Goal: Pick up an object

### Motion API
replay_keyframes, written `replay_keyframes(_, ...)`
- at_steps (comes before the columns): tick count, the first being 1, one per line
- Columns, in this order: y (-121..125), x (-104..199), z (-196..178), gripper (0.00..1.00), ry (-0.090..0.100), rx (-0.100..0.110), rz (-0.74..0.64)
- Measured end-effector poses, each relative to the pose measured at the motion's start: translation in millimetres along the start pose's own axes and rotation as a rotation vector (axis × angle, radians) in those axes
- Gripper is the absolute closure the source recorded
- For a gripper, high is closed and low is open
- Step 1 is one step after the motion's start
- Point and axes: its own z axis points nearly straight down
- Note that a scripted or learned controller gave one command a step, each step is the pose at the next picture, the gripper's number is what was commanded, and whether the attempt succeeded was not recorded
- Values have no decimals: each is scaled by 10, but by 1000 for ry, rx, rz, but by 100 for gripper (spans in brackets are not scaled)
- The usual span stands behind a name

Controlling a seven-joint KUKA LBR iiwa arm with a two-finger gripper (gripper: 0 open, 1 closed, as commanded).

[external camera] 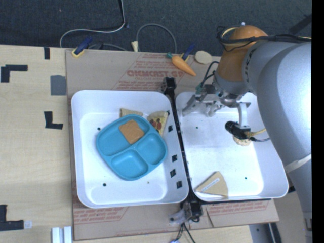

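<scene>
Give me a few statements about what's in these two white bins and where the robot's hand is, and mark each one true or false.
1. The blue divided plastic plate lies in the left white bin. True.
2. A flat tan square piece rests on that plate. True.
3. The orange carrot-shaped toy lies in the right white bin. False: it lies outside both bins, on the brown cardboard behind them.
4. The pale tan wedge sits on the plate. False: it lies on the right bin's floor, near its front edge.
5. The hand is over the left bin. False: it is over the far part of the right bin.
</scene>
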Motion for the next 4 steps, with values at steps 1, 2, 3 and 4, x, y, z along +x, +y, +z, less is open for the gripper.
replay_keyframes(1,1,5,-98,100,2,0,0)
replay_keyframes(2,-1,5,-93,0,1,1,0)
replay_keyframes(3,-142,15,102,0,-1,-2,1)
replay_keyframes(4,5,3,98,0,0,5,-1)
